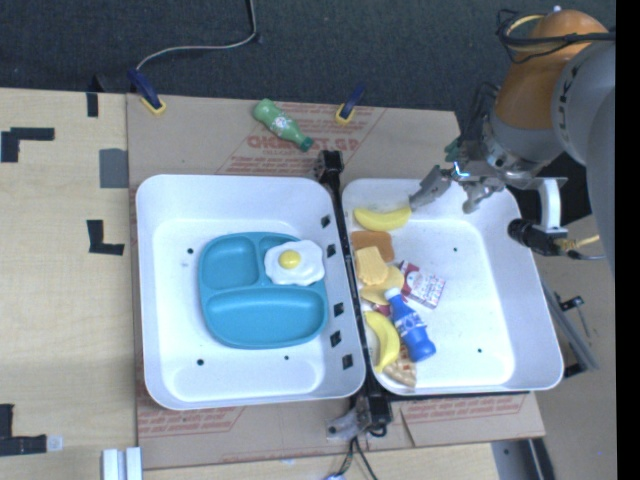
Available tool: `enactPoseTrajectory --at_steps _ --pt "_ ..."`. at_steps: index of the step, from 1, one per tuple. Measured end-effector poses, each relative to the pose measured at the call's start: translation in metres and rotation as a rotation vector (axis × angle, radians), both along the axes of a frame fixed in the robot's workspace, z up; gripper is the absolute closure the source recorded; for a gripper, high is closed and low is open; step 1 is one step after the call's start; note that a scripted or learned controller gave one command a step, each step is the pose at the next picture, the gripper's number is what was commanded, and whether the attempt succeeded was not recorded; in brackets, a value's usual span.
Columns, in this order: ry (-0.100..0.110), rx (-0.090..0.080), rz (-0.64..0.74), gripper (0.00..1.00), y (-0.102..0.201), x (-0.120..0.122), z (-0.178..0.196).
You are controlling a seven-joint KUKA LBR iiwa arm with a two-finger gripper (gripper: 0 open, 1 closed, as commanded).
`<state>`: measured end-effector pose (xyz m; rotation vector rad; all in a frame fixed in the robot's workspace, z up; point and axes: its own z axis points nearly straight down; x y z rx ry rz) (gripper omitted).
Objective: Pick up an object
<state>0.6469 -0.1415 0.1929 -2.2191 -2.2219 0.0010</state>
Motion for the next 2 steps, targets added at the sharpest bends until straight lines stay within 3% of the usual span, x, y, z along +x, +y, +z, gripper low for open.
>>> enactPoseTrajectory --at_steps 1,2 --pt "-0.002 -0.001 0.0 0.0 0.047 -0.002 -0.105" --pt "0.006 0.0 0.003 0.0 0.045 0.021 -0.108"
